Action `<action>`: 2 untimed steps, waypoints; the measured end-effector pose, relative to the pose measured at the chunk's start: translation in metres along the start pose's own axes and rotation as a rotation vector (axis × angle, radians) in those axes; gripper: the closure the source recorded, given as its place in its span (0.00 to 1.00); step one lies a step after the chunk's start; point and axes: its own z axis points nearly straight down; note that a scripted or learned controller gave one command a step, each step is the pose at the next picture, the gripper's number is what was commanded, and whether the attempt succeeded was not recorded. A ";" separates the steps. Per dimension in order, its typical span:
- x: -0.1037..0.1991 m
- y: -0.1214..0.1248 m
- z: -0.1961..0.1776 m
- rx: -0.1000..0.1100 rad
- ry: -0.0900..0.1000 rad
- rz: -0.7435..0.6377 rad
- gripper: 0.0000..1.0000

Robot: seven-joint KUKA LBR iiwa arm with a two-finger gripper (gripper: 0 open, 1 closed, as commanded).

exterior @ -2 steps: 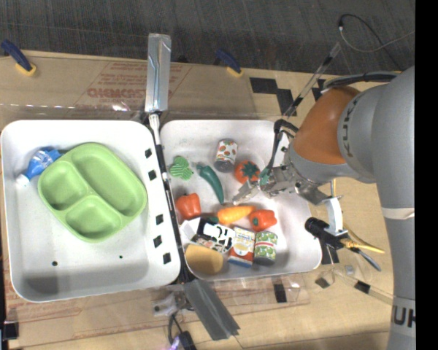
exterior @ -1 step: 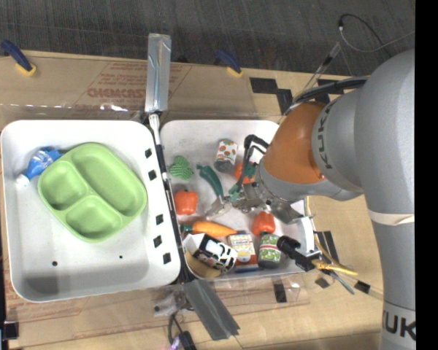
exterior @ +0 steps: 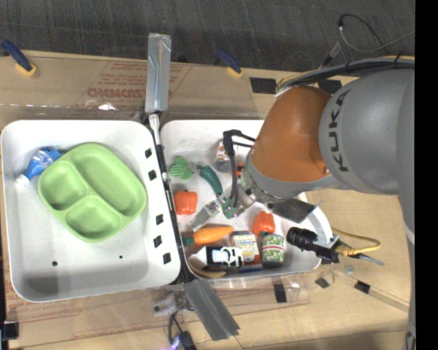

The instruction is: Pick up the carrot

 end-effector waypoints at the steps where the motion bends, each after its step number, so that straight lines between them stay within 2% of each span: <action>1: 0.047 0.012 0.002 0.004 0.003 0.009 0.00; 2: -0.003 -0.022 0.001 0.003 0.003 -0.311 0.00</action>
